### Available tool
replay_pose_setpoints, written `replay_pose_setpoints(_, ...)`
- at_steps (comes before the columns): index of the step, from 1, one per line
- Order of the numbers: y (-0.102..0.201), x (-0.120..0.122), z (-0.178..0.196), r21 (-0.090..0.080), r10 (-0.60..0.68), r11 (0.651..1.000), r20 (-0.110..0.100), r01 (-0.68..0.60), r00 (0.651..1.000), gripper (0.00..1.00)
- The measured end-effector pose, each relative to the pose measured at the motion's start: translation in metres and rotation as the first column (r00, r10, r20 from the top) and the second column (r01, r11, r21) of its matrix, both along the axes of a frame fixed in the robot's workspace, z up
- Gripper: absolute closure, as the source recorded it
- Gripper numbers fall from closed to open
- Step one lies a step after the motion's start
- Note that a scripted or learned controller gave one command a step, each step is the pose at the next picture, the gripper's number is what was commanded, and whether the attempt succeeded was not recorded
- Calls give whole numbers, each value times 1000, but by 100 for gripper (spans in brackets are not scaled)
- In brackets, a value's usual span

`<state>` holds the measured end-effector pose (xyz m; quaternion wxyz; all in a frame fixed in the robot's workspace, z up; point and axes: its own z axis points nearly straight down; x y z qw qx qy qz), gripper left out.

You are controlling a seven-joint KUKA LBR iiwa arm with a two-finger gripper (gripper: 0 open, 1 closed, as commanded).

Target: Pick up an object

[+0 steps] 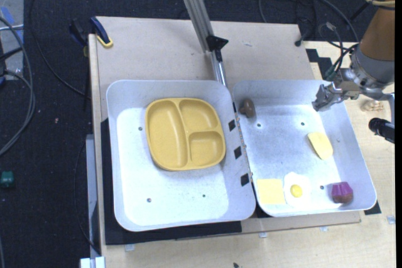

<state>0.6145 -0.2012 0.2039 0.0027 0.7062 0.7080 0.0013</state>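
In the left bin [125,198] sits a yellow tray [186,134] with three sections, and in the right bin [276,128] a small brown lump [247,108] lies close to the wall between the two bins. Along the near edge lie a flat yellow square [271,191], a toy fried egg [296,189] touching it and a purple piece [341,192], and a yellow wedge [320,145] lies higher up with its long side slanting from upper left to lower right. The gripper [324,99] is over the far right corner of the right bin with nothing between its fingers, but I cannot tell if they are open or closed
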Motion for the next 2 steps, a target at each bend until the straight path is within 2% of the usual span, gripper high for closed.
replay_pose_setpoints(1, -3, 3, 63, 0, 1, 1000, 0, -1, 1000, 100)
replay_pose_setpoints(2, 47, -1, 47, 3, 4, 1000, -7, -4, 1000, 100)
